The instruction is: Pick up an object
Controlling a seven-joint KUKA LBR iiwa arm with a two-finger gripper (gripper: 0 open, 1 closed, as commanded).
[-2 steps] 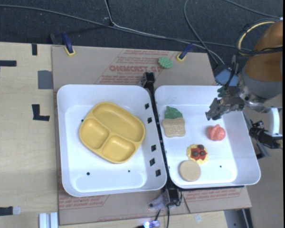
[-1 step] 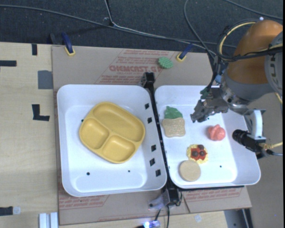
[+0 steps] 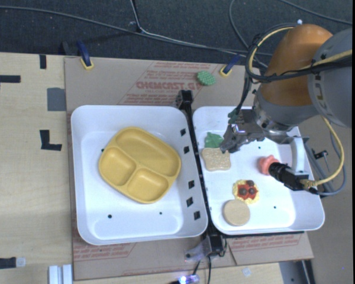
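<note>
The right bin (image 3: 296,215) holds a beige square cracker-like piece (image 3: 216,159), a green piece (image 3: 213,139), a small yellow pizza-like piece with red dots (image 3: 246,190), a round tan disc (image 3: 236,212) and a pink-orange piece (image 3: 267,164). My gripper (image 3: 230,145) hangs low over the bin's left part, its tips just above the beige piece's right edge and right of the green piece. The fingers are dark and seen from above; nothing shows between them.
The left bin (image 3: 89,218) holds a yellow compartment plate (image 3: 139,164). A green toy (image 3: 206,78) lies on the cardboard behind the bins. Black clips join the bins along the middle edge (image 3: 192,158). Cables loop around the arm at the right.
</note>
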